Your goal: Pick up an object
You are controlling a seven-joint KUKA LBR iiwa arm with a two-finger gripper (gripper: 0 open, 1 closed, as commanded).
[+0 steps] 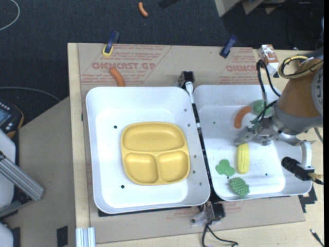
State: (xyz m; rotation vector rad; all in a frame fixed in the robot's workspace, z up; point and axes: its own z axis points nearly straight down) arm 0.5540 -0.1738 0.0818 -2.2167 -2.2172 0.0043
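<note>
Corn (242,158) lies lengthwise near the middle of the right bin (216,99), and it looks the likeliest thing to be picked, since the gripper (245,137) hangs just above its upper end; whether metal touches the cob cannot be told from this slant; nothing is seen between the jaws, so no hold can be claimed, and the claw's width is also beyond telling, its tips merging into one grey mass against the white floor. The arm (300,99) reaches in from the right and leans low over the bin, which suits a descent on something lying flat. Other toys share that bin: an orange sausage (240,117) above the gripper, a small green leafy piece (224,168) just beside the corn, a knobbly green piece (239,186) near the front wall, and a green scrap (258,107) half covered by the wrist, too hidden to name. The left bin (100,153) holds a yellow divided plate (154,152), set squarely in the middle and apart from the walls, probably as a place to put things. A second sausage (117,76) rests on the cardboard (154,60) behind the bins, outside them, and so hardly a sensible target.
</note>
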